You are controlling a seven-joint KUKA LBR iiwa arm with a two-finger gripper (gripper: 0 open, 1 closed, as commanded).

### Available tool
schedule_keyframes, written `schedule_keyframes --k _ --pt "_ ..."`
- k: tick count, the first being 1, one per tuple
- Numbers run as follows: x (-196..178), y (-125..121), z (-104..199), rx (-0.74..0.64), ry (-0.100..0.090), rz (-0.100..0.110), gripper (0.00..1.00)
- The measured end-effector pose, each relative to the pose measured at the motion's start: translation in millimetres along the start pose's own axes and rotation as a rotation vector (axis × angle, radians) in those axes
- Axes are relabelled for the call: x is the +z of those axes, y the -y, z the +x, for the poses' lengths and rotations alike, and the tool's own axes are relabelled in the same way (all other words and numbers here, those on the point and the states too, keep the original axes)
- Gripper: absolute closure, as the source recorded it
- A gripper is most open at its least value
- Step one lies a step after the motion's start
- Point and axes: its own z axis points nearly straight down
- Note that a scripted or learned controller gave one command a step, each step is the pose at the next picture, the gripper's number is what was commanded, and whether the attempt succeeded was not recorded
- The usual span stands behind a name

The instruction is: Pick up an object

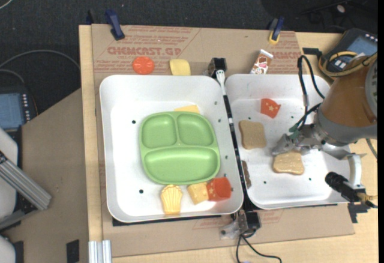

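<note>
At the lower middle of the frame we see a yellow shell-shaped toy (171,199), a yellow block (198,193) and a red block (219,188) below the green divided plate (179,148). Farther right, the fingers (282,147) hover just above a tan bread slice (288,164); we cannot tell their spread. Beyond lie a brown toast (252,134) and a red wedge (269,107).

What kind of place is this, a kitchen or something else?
Probably a robot lab or test bench, not a kitchen: a robot arm reaches over two white bins of toy food on a cardboard-covered bench, with loose cables on the carpet.
</note>
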Motion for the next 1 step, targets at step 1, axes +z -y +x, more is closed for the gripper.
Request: schedule_keyframes --k 1 --pt "-95.5 -83.1 78.7 -0.014 -0.003 -0.012 1.00"
